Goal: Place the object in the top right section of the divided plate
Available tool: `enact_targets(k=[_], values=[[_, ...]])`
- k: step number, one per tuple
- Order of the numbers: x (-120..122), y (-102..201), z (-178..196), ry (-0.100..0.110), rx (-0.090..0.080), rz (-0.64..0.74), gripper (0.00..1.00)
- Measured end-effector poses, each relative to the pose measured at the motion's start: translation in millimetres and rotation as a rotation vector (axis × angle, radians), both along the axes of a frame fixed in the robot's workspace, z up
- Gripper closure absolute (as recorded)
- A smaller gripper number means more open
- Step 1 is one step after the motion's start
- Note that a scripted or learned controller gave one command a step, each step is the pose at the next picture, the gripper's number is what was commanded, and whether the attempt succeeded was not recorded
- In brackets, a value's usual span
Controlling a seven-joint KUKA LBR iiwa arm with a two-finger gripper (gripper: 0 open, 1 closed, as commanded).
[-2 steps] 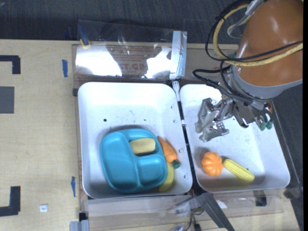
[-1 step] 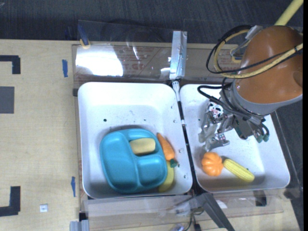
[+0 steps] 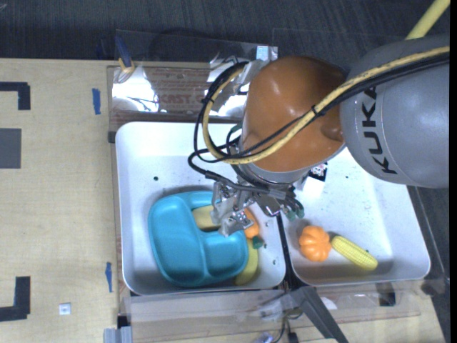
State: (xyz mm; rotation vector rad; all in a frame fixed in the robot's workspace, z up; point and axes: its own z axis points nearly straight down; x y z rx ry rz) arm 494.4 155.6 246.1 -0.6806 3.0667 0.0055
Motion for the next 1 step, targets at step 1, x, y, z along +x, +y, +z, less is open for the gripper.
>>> enact_targets(k=[1], values=[[35.6, -105.8, 32.5, -0.009, -0.003, -0.06, 1.0]])
